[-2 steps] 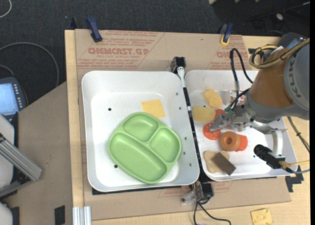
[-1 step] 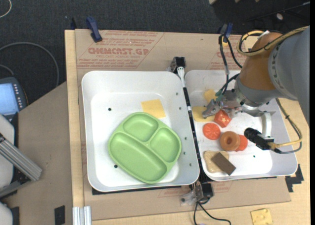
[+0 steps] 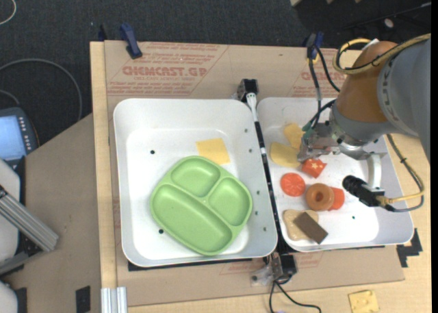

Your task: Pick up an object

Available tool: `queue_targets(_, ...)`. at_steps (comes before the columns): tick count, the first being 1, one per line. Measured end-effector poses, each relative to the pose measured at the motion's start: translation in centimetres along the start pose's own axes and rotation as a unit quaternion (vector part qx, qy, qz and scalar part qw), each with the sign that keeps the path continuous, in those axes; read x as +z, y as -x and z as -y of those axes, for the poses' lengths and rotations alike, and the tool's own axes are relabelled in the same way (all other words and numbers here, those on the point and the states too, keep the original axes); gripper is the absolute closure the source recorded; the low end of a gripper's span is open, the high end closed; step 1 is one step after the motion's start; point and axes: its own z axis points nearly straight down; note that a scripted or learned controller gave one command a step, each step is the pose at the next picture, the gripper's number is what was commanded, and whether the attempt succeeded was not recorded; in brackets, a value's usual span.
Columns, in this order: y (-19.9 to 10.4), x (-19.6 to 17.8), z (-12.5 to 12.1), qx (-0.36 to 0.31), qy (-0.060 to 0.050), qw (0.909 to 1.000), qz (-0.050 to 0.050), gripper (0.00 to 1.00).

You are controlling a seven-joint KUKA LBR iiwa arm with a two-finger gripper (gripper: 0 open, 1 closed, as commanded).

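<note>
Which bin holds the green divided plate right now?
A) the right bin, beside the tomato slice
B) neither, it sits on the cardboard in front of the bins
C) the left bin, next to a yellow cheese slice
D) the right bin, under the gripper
C: the green divided plate lies in the left bin, with the yellow cheese slice just beyond it, while the gripper works over the right bin.

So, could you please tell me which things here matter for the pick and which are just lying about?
In play:
gripper, low in the right bin
red strawberry just beneath it
yellow pieces beside it

Lying about:
tomato slice
donut
brown block
green tray and cheese slice in the left bin
</note>
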Motion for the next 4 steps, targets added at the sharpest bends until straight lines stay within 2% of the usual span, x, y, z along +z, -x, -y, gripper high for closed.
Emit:
queue_targets(1, 0.0, 0.1, 0.0, 0.0, 0.0, 1.0, 0.0, 0.0)
queue_targets(2, -1.3, 1.2, 2.7, 0.002, -0.005, 1.0, -0.002, 0.0)
queue_targets(3, -1.1, 0.1, 2.5, 0.002, -0.002, 1.0, 0.0, 1.0)
queue_targets(4, -8.7, -12.1, 2.7, -0.004, 0.003, 1.0, -0.002, 1.0)
